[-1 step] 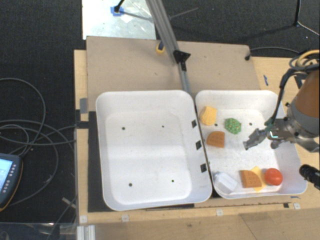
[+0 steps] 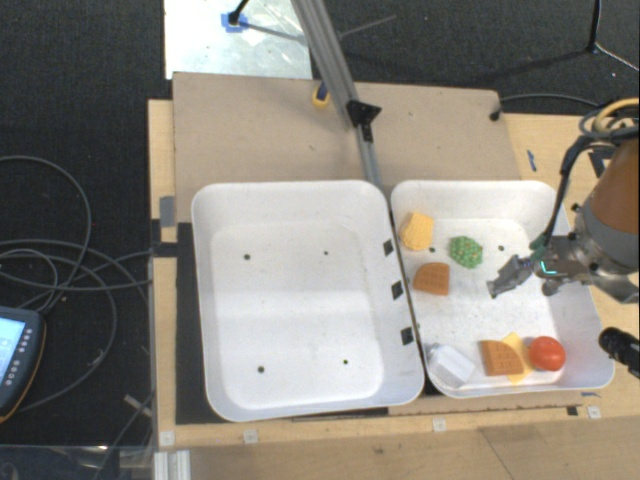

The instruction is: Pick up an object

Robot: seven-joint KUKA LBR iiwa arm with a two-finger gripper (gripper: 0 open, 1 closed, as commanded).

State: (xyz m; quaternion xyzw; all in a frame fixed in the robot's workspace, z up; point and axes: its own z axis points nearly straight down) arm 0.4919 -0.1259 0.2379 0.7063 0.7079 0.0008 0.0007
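Right bin [image 2: 575,313], contents: yellow block [image 2: 417,232], green ball [image 2: 465,251], orange block [image 2: 432,279], tomato [image 2: 546,353]. My pincer [image 2: 503,281] hovers right of the orange block (grip width: I cannot tell), carrying nothing visible. Pick-up outstanding, by my reckoning.

- Left bin [image 2: 215,298]: white plastic, smooth, faintly glossy.
- Right bin [image 2: 575,318]: same white plastic, floor lightly speckled.
- Bench top [image 2: 260,128]: matt brown board, like cardboard or fibreboard.
- Floor [image 2: 80,68]: dark, rough, carpet-like weave.
- Slanted pole [image 2: 325,43]: grey metal, smooth, dull sheen.
- Red ball [image 2: 546,352]: glossy, smooth.
- Green piece [image 2: 465,251]: knobbly, matt.
- Orange block [image 2: 432,279]: matt, spongy-looking.
- Gripper [image 2: 497,287]: dark, matt metal or plastic; cannot tell which.
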